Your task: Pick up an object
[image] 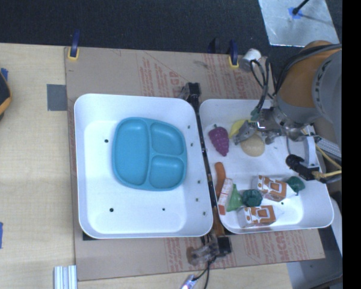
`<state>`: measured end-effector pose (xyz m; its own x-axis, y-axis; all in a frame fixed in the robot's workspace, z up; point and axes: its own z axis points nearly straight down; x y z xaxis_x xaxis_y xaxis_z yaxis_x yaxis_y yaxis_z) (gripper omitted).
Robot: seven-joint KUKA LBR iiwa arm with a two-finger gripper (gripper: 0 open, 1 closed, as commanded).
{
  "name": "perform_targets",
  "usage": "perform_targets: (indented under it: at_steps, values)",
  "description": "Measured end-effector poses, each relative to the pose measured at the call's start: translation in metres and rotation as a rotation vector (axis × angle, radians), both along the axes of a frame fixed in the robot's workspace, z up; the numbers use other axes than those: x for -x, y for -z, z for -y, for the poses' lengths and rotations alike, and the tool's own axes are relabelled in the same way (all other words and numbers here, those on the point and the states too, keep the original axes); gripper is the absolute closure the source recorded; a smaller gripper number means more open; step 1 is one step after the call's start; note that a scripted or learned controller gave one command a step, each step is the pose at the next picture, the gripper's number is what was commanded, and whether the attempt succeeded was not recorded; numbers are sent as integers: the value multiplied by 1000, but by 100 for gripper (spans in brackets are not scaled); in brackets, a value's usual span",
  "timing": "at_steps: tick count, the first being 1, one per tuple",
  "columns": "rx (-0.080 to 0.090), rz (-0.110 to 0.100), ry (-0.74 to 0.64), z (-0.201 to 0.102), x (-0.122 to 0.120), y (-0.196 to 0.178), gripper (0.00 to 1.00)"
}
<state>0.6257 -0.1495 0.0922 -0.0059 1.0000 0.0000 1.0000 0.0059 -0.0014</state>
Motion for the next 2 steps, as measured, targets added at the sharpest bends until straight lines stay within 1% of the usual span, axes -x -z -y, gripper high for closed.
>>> perform_targets:
  at_steps: [1,2]
  values:
    - [3,10,-2,2,-3,-15,100]
    - [1,-2,2,-42,65,-31,100]
